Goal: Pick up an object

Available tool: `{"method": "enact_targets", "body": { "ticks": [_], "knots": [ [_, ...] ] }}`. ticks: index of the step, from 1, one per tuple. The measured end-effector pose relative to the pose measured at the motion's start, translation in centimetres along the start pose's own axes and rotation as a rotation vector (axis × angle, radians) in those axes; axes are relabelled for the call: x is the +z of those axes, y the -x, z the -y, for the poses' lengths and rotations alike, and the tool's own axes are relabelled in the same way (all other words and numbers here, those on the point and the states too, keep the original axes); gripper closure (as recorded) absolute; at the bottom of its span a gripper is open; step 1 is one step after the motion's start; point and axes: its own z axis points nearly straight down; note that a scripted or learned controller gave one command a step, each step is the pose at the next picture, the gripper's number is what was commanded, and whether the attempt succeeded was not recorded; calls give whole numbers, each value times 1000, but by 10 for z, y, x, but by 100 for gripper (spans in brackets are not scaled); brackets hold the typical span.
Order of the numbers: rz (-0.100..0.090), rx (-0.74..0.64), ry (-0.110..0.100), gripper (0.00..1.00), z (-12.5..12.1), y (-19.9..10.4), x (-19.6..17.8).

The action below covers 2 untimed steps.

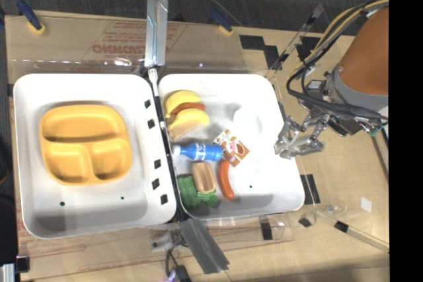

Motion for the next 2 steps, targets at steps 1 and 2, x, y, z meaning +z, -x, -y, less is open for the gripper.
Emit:
{"method": "enact_targets", "body": {
  "ticks": [1,2],
  "knots": [
    [5,-142,-11,100,-3,49,-78],
    [3,-146,-7,100,76,56,-107]
  ]
}}
